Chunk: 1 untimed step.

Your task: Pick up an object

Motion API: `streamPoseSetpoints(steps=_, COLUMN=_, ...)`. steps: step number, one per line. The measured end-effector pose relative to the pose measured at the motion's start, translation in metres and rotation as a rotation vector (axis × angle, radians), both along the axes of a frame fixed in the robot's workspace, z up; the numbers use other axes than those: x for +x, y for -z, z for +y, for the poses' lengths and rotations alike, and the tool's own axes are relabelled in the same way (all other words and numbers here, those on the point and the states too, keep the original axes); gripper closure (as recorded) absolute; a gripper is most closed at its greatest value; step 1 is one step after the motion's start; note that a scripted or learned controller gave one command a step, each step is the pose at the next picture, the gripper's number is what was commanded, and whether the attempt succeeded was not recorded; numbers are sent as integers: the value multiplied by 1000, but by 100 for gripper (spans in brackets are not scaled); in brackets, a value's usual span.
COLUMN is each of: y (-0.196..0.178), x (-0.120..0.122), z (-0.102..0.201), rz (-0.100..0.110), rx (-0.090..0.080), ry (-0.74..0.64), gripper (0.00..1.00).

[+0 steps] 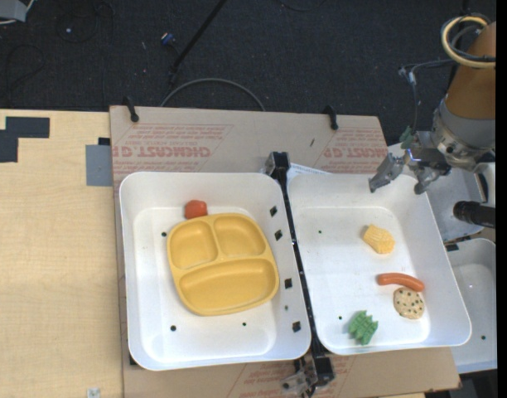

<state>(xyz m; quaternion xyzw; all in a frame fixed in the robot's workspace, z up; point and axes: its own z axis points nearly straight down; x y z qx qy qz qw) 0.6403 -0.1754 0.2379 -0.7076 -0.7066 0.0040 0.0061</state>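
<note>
My gripper hangs over the far right rim of the right bin, fingers spread open and nothing between them. Well in front of it, in the right bin, lie a yellow corn piece, an orange-red sausage, a chocolate-chip cookie and a green leafy piece. The left bin holds a yellow divided plate and a small red-orange piece just beyond the plate's far left corner.
A black divider with clips runs between the two bins. Both bins rest on a cardboard sheet. The wooden bench top stretches to the left. A cable loop lies behind the bins.
</note>
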Motion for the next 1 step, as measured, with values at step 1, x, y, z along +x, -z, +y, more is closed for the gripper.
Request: streamPoseSetpoints(steps=1, y=-7, x=2, z=0, rz=-12, rx=-2, ry=-2, gripper=0)
